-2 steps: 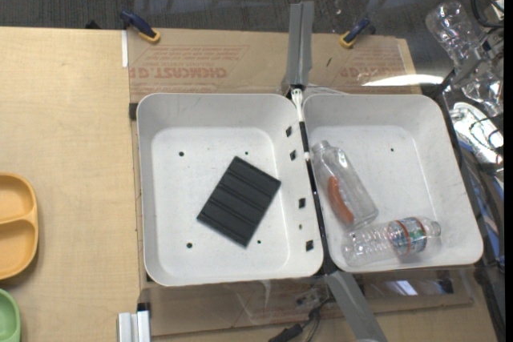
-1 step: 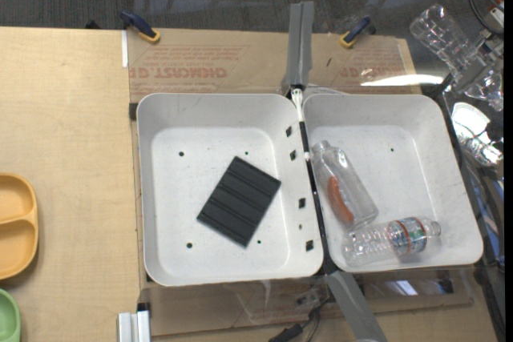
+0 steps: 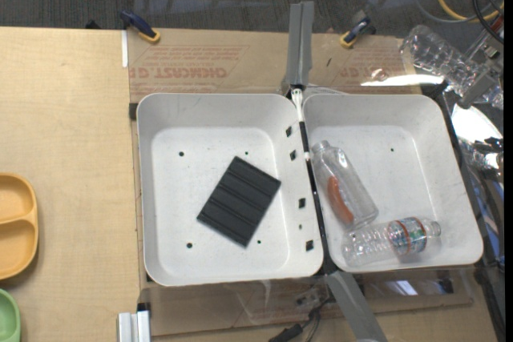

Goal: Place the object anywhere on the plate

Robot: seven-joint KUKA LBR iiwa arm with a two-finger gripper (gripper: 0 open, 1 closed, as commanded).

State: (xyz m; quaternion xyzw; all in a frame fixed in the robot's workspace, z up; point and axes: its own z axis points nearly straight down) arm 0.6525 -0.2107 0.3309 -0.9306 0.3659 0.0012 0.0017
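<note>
A black ribbed rectangular plate (image 3: 239, 200) lies tilted on the floor of the left bin (image 3: 160, 172). In the right bin (image 3: 417, 132), a clear bottle with an orange piece inside (image 3: 343, 190) lies by the dividing wall. A second clear bottle with a coloured label (image 3: 394, 239) lies on its side near the front wall. A third, crumpled clear bottle (image 3: 437, 56) hangs above the right bin's far right corner, against the grey end of the arm (image 3: 489, 80) at the frame's right edge. What grips it is hidden.
A tan table top runs along the left, with an orange divided tray (image 3: 14, 224) and a green dish (image 3: 6, 318) at its edge. Clamps (image 3: 140, 26) hold cardboard behind the bins. Cables hang at the top right.
</note>
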